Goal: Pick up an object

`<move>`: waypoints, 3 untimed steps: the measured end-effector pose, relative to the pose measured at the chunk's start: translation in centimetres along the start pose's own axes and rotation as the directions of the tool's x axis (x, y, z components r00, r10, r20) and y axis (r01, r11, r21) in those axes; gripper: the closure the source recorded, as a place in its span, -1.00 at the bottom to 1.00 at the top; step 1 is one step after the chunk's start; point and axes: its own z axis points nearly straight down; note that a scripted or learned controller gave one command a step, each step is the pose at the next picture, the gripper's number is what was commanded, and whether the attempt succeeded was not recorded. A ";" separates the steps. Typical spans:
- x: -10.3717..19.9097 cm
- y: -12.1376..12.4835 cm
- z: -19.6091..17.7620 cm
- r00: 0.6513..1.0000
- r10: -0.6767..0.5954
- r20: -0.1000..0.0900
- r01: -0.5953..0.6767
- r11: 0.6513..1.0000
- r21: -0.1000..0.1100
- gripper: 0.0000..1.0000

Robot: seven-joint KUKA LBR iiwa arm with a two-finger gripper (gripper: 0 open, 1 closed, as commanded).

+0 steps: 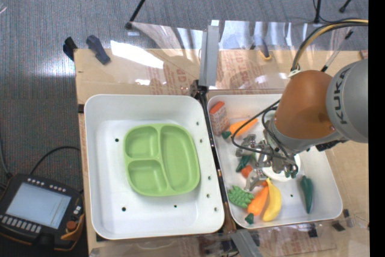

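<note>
Reaching down into the right bin (328, 189), the tool (264, 167) hangs low over a pile of toy food. I can't tell if it is open or closed, because the metal parts are a small tangle from up here. Nothing can be seen held in it.

The things to pick from are all in that right bin. A yellow banana (274, 201) lies just under the tool, touching an orange carrot (258, 201). A bumpy green piece (239, 195) sits beside the carrot. A dark green pepper (307, 191) lies apart, near the right wall. Another carrot (243, 127) and a small jar with a red top (218, 114) sit at the far end. The left bin (99, 129) has a green tray (161, 159) with three parts.

To do this step well, I think the tool should choose one thing and not two. The banana and carrot touch, so a grab between them could push both away. Going for the middle of the banana, across its thin side, looks like the best bet. The tool should go straight down, close gently, then lift slowly. The pepper could be easier, since it lies alone. Staying away from the bin wall helps too.
</note>
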 end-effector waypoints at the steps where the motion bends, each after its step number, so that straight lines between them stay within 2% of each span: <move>1: -0.1 0.2 -1.0 1.000 -0.005 0.002 0.005 1.000 -0.001 1.00; 2: 2.8 8.0 -10.2 0.991 0.136 0.005 -0.136 0.991 -0.002 1.00; 3: 2.0 -0.8 -4.9 0.993 0.121 -0.006 -0.121 0.993 0.001 1.00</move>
